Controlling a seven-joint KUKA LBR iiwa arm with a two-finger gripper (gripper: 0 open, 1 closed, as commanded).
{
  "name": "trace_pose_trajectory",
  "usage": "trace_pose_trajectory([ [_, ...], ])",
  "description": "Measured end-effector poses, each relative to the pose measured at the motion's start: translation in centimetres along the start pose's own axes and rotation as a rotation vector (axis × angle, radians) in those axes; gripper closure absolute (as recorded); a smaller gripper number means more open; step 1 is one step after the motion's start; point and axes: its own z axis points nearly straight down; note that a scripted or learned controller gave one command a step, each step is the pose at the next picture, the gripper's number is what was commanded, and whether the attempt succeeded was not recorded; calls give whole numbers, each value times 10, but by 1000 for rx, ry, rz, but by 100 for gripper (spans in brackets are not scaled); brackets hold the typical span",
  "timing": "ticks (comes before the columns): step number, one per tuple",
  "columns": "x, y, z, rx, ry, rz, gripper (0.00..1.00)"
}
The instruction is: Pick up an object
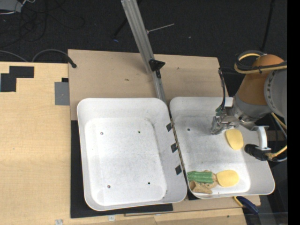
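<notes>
My gripper (218, 126) hangs low over the right bin (201, 149), near its right side, below the arm's orange band. A pale yellow oval object (234, 138) lies in the bin just right of and below the gripper, close to it but not between the fingers. At the bin's front edge lie a green ridged object (200, 176), a tan piece (202, 187) under it, and a second yellow oval (228, 177).
The left bin (124, 153) sits beside the right one, joined by black clips (173, 146). A slanted metal rail (143, 43) rises behind the bins. Cables and a black connector (262, 151) hang off the arm at the right.
</notes>
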Motion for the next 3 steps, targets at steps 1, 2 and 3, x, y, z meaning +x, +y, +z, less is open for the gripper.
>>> trace_pose_trajectory([
  [1,-7,6,-47,-5,-1,0,100],
  [2,-7,6,-111,-7,-2,-4,100],
  [3,-8,7,-161,-6,-2,-5,100],
])
